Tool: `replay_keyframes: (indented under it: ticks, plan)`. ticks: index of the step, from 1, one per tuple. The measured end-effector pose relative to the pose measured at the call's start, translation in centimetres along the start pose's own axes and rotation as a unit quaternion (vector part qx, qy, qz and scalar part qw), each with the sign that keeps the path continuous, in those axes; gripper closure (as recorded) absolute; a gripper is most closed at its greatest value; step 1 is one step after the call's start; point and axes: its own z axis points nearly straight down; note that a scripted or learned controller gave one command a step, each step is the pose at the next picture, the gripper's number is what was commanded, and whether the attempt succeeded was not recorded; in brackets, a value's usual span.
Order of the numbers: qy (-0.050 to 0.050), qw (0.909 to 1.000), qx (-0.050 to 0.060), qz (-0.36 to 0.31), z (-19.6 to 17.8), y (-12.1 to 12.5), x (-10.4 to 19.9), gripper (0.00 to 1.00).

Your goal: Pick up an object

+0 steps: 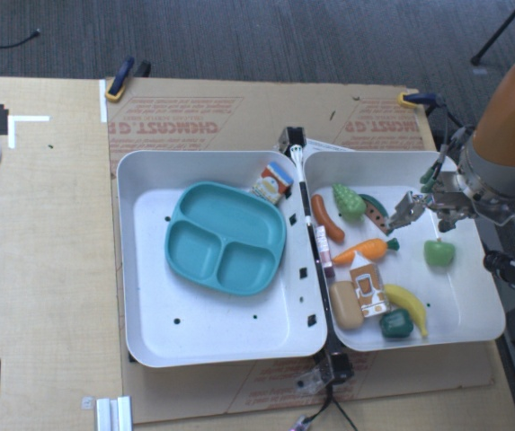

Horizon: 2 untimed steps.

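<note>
The arm reaches in from the right and the gripper hangs low over the right bin, its fingers parted with nothing between them. So the pick is not made yet; every object sits in a bin. Just to the left of the fingertips lie the green bumpy vegetable and a dark slice; just nearer is the carrot, and the green pepper lies to its right, under the wrist. Further left, the sausage runs along the divider. At the near end sit the bread piece, a small carton, the banana and a dark green piece. The left bin holds the teal tray and a small packet. Still to come, by the look of it: descend, close on one item, lift.
</note>
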Motion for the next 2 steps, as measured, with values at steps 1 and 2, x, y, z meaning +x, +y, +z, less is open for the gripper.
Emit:
replay_keyframes:
  ticks: [1, 2]
  plan:
    - [0.000, 1.0000, 0.000, 0.001, 3.6, -1.5, 6.5, 0.00]
    - [-0.003, 1.0000, -0.003, 0.004, 13.0, -5.5, 1.9, 0.00]
